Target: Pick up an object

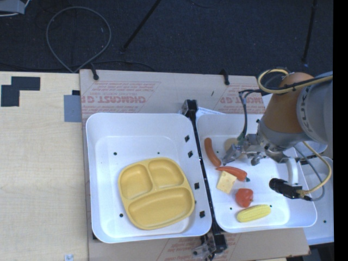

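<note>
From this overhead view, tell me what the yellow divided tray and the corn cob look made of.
The yellow divided tray looks like moulded plastic with a matte to satin finish: even colour, rounded compartment walls, soft highlights. The corn cob looks like a plastic toy, uniformly yellow with a slight sheen, though its surface detail is too small to confirm.

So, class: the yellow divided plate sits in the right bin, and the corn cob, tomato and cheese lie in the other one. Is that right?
Not quite. The camera view shows the yellow divided plate in the left bin, not the right. The corn cob, tomato and cheese do lie in the other bin, beneath the gripper.
</note>
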Tool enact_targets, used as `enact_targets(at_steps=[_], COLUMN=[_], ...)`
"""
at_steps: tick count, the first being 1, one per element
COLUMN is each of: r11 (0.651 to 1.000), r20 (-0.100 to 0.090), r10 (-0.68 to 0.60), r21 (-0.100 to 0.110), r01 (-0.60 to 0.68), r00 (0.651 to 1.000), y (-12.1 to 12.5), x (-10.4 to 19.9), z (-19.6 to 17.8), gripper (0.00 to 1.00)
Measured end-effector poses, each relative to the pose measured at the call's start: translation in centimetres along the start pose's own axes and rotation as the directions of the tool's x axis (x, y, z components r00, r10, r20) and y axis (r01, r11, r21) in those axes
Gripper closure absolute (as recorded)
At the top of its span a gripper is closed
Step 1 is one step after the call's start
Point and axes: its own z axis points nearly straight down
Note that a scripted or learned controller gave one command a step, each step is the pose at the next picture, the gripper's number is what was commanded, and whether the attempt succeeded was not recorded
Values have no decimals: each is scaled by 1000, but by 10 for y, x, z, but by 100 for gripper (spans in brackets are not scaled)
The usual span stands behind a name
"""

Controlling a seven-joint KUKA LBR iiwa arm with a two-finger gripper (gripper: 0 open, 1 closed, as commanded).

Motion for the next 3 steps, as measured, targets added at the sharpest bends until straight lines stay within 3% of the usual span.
enact_targets(at_steps=[1,2,3], r11=[1000,1000,1000], r20=[1,1,2], r10=[1,4,-1], r21=[-4,-4,-12], r01=[-1,-4,1], r00=[1000,1000,1000], y=[-1,0,7], x=[1,0,7], z=[17,6,-49], gripper=[0,100,100])
